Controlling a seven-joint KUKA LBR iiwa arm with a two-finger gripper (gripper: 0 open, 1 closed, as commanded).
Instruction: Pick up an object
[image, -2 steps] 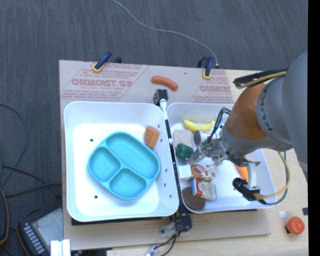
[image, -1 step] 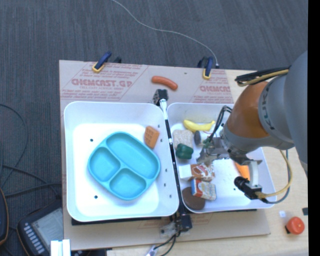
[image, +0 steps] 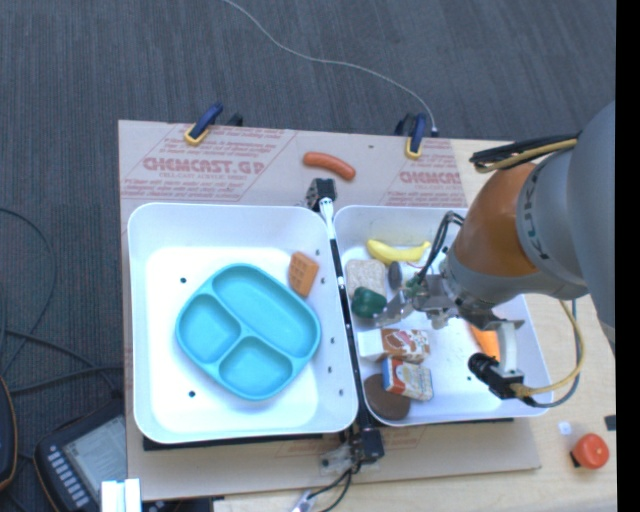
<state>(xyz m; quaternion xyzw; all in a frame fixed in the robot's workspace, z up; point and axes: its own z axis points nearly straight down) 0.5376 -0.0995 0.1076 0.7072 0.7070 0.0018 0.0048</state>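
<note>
My gripper (image: 408, 298) hangs low over the middle of the right bin (image: 530, 372), its arm coming in from the right. Just left of it lie a dark green item (image: 367, 301) and a beige bread slice (image: 362, 273). A yellow banana (image: 397, 250) lies behind it. In front of it sit a red-and-white carton (image: 405, 344), a second carton (image: 410, 380) and a brown round cookie (image: 383, 402). An orange carrot (image: 485, 341) shows under the wrist on the right. I see nothing clearly held.
The left bin (image: 150, 260) holds a blue divided plate (image: 248, 331) and an orange cracker (image: 303, 273) near its right wall. A sausage (image: 329, 165) lies on the board behind the bins, between two clamps (image: 204, 122). An orange cap (image: 590, 452) rests at the bench's front right.
</note>
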